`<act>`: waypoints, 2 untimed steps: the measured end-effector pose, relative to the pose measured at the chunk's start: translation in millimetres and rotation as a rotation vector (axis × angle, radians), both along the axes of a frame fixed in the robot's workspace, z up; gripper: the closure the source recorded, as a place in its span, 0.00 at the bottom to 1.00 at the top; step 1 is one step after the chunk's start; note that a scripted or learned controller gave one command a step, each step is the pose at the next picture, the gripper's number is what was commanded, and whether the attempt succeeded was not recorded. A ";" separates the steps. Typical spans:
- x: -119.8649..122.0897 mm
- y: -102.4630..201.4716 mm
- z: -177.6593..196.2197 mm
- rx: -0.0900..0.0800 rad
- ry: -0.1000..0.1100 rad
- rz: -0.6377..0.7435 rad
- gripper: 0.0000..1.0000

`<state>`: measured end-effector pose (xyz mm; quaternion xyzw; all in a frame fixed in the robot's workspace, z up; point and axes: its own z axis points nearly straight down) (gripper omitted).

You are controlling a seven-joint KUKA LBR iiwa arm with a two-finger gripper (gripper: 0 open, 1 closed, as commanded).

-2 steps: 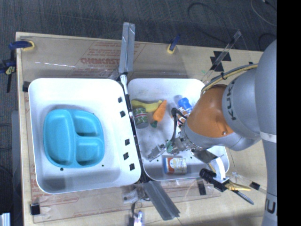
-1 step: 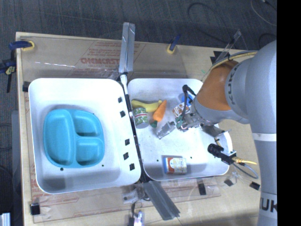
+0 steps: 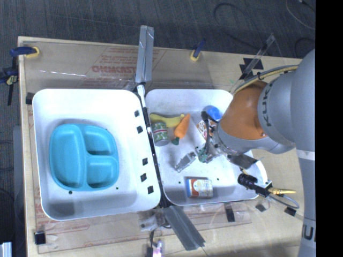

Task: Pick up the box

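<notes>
The box [image 3: 199, 187] is a small red-and-white carton with a blue end. It lies flat near the front edge of the right bin [image 3: 177, 98]. My gripper [image 3: 205, 153] reaches down into the middle of that bin from the right, under the grey arm with its orange band [image 3: 244, 114]. The gripper's tip sits a little behind the box and apart from it, close to a small grey object [image 3: 185, 161] on the bin floor. Nothing shows as held.
Behind the gripper in the right bin lie a yellow banana [image 3: 167, 120], an orange carrot [image 3: 182, 126], a small can [image 3: 159, 133] and a blue item [image 3: 212, 113]. The left bin [image 3: 43, 103] holds a light-blue divided tray [image 3: 83, 155]. A raised divider [image 3: 147, 143] separates the bins.
</notes>
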<state>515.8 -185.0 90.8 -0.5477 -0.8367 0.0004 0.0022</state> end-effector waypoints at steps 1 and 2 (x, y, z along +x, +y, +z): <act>54.7 -24.1 1.4 -0.001 -0.003 -0.034 0.00; -8.5 -4.9 0.4 0.000 -0.002 0.108 0.00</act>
